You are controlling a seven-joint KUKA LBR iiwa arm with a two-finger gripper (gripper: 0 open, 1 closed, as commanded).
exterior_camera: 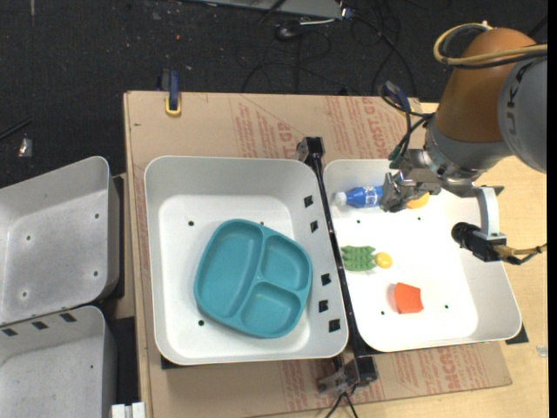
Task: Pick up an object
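Nearest the camera, along the bottom edge of the bench, a small black clamp (348,374) grips the seam where the two bins meet. Just above it sits the left bin (165,233), holding a teal divided plate (252,277) that lies flat and slightly turned. Beside it, the right bin (487,320) holds the loose things: an orange block (407,298) toward the front, a green leafy toy with a yellow piece touching it (365,258) near the divider, and a small bottle with a blue cap (358,198) lying on its side at the back.

As for progress, nothing looks lifted yet. Every object I can make out rests on the bin floor, so the pick is, by my reading, at the reach-and-close stage, with the lift left to do.

At the back of the right bin the arm (487,94) bends down from the right (orange band above the wrist), and the gripper (400,192) is low, right at the bottle's near end. A yellow object (418,202) peeks out just beside and partly under the gripper. Which of the two is the target I cannot say, since they lie so close together. Whether the jaws stand apart or together is hidden by the wrist body, so I cannot tell, and nothing is visibly held between them.
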